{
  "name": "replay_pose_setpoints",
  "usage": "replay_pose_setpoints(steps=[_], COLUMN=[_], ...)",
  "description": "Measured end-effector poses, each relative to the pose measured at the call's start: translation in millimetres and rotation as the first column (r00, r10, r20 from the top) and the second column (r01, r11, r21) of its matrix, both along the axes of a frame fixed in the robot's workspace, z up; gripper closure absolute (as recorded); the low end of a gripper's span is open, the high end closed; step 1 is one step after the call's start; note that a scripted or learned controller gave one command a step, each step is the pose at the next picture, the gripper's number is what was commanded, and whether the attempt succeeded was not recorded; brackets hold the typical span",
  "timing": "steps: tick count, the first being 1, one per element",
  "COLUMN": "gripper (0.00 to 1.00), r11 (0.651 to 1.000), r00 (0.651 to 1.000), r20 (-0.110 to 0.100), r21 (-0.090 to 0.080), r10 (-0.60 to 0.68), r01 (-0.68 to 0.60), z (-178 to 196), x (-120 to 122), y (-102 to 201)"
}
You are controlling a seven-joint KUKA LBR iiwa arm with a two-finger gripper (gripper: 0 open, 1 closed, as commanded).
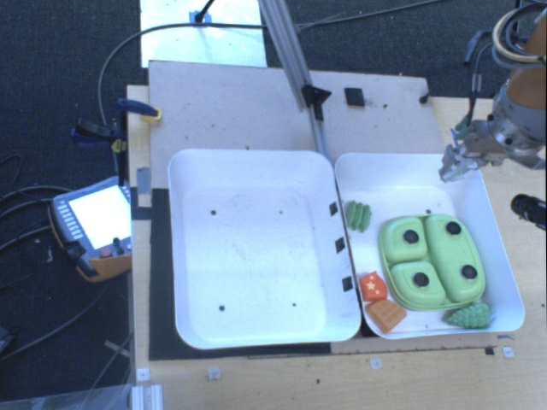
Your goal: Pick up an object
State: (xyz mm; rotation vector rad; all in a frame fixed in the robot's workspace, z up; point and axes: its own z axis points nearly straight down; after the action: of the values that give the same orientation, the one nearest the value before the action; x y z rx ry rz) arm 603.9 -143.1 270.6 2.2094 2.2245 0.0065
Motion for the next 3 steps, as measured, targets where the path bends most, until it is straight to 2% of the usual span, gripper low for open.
replay_pose_setpoints(steps=[1,2,3], gripper=[1.0,1.0,1.0], r11=[1.0,1.0,1.0], r00=[1.0,1.0,1.0], r20=[-0.002,-0.004,-0.005], r21=[0.001,0.001,0.003], r10=[0.0,0.001,0.004], r01=[0.0,-0.001,-0.004], z=[31.2,23.2,18.3], x=[1.2,8.4,15.9], y=[0.0,40.6,100.4])
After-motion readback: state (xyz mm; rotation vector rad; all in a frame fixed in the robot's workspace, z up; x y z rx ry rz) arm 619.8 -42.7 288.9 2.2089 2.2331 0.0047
